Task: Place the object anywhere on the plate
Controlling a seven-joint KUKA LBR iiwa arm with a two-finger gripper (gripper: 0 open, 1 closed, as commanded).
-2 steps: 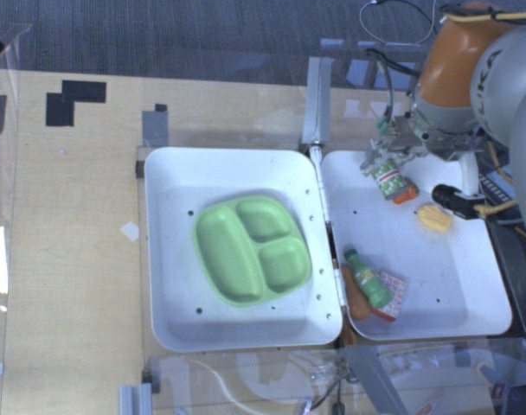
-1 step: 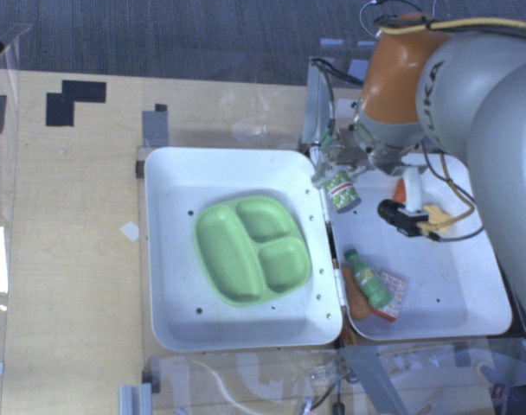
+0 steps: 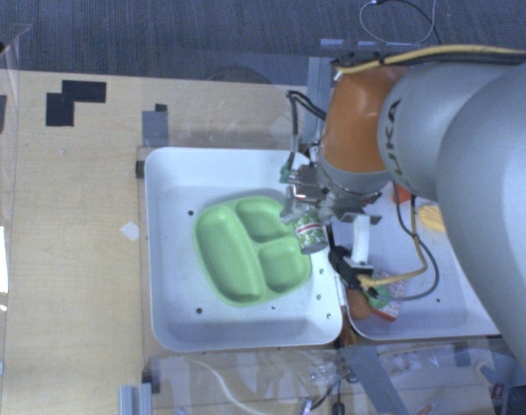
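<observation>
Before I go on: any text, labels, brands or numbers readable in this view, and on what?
"KU": dark letters on the grey arm casing, just right of the orange band; the rest of the word runs out of sight.
Small can-like object at the end effector, over the green plate: a printed green and red label, too small and blurred to read.
Items in the right bin: no legible print.
</observation>
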